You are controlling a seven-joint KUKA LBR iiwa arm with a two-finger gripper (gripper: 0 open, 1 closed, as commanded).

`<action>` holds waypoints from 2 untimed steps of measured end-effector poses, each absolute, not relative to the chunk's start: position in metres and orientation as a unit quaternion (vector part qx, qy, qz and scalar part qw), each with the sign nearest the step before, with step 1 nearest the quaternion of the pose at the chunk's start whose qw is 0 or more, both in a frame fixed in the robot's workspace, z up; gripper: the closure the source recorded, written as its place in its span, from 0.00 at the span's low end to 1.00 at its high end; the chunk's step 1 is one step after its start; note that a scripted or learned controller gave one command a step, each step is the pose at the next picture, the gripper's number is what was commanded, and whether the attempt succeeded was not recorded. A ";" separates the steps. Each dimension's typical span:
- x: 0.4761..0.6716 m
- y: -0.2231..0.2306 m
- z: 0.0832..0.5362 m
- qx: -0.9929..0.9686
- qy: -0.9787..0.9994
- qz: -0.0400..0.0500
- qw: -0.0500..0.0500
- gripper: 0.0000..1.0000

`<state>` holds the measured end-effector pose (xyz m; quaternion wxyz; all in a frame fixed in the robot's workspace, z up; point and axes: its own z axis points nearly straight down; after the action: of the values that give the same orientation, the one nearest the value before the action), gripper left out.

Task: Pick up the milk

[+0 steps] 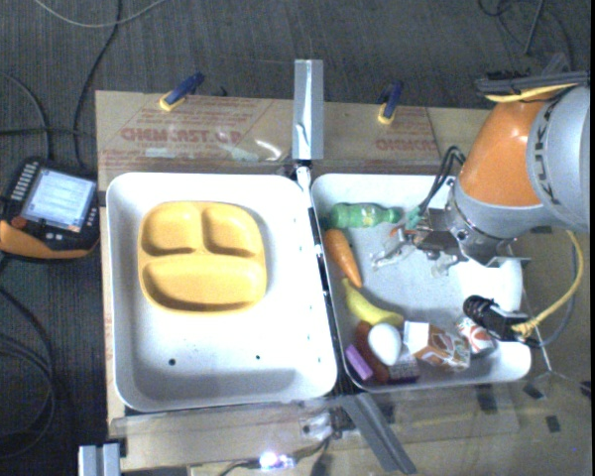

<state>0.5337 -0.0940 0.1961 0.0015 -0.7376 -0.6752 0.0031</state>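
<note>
The gripper point(402, 246) hangs with its fingers spread and nothing between them, while the milk carton point(446, 345) lies on its side below it and slightly right, likely light, crushable cardboard best pinched across its flat sides.

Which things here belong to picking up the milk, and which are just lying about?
Job: milk, gripper, right bin.
Lying about: yellow tray, green bottle, carrot, banana, egg, left bin.
</note>
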 end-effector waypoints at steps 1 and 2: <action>0.483 -0.139 0.146 -0.727 -0.687 0.002 0.002 0.00; 0.487 -0.164 0.093 -0.651 -0.759 -0.004 -0.001 0.00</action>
<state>0.4873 -0.1636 0.0926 -0.0015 -0.6509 -0.7592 -0.0038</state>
